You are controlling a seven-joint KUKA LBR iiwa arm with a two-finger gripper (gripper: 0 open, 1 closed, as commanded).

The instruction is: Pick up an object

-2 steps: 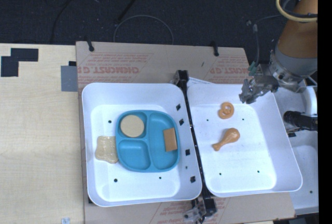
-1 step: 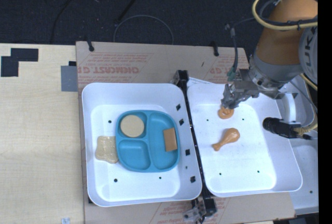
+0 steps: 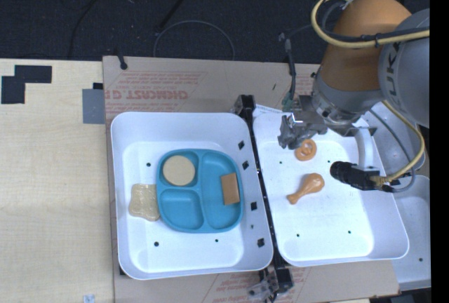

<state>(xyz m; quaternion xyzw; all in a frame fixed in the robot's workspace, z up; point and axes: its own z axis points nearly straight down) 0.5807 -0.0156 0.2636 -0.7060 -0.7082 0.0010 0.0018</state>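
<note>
Gripper (image 3: pixel 290 135) hangs near the right bin's (image 3: pixel 393 238) far-left corner, just beside a pretzel (image 3: pixel 306 149). Whether it is clamped is unclear. A drumstick (image 3: pixel 306 188) lies mid-bin.

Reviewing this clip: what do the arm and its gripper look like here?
The arm is grey with a large rounded orange section near the wrist and a yellow cable looping over it. The gripper is small, of dark grey metal, with thin wiring rising from it.

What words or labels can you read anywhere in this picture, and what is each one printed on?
Red print on the cardboard sheet behind the left bin: upside down and too blurred to read surely.
Red print on the cardboard's front edge: too small to read.
Dark letters on the arm: cut off, unreadable.
</note>
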